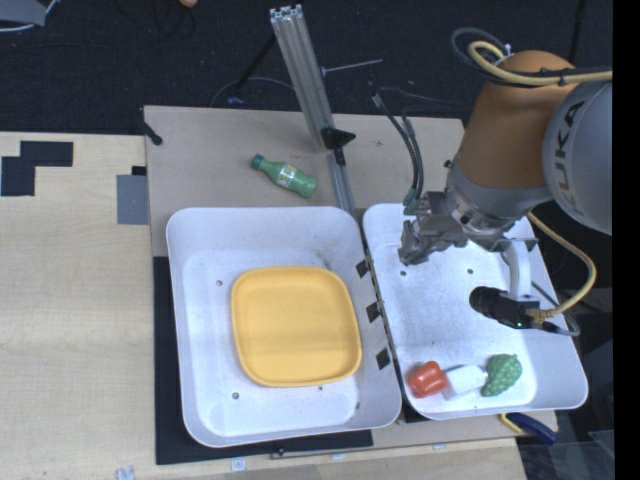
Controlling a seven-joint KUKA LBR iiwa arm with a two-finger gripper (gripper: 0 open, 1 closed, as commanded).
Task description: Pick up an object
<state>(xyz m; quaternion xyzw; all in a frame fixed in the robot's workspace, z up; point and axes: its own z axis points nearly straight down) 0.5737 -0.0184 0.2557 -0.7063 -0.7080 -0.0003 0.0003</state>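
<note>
Toys sit in the right bin's [560, 388] near corner: red pepper [427, 378], white block [465, 379], green grapes [502, 373]. They look light and hard; pinch the pepper's sides. Tool [414, 250] hangs well apart; its grip I cannot tell.

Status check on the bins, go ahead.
Claw over right bin, upper left part, nothing seen between fingers. Red pepper, white piece, green grapes at near edge. Yellow plate in left bin.

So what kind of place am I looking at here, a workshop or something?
Most likely a robotics lab set up for grasping trials. A grey and orange arm reaches over two white bins holding a yellow plate and toy food, with cables trailing on the dark floor behind.
</note>
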